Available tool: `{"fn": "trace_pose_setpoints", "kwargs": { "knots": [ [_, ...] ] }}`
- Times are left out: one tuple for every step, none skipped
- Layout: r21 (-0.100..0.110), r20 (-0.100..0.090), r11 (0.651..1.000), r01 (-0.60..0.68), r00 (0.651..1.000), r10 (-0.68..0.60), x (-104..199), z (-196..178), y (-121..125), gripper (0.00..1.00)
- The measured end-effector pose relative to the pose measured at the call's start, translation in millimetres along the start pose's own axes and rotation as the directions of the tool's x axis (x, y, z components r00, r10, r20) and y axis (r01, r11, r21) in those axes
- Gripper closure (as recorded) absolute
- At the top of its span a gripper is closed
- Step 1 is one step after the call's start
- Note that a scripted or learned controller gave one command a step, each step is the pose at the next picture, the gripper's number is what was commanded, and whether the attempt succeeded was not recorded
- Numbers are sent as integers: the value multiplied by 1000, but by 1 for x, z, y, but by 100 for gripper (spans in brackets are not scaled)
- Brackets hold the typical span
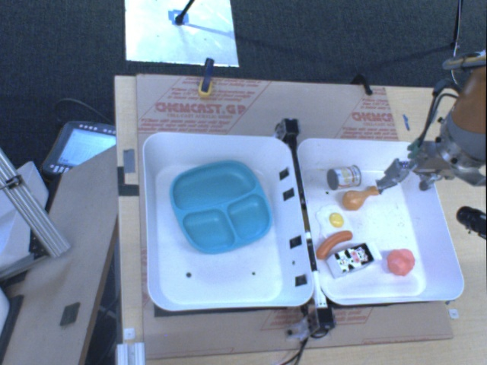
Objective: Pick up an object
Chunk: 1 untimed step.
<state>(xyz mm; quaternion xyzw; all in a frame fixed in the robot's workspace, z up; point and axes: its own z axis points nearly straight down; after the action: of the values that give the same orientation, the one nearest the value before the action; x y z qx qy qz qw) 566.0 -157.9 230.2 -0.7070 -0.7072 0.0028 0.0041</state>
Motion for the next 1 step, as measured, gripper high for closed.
{"fn": "trace_pose_setpoints", "kwargs": {
  "knots": [
    [-11,2,1000,3,1000,-3,0,-6,2,0]
  ]
}}
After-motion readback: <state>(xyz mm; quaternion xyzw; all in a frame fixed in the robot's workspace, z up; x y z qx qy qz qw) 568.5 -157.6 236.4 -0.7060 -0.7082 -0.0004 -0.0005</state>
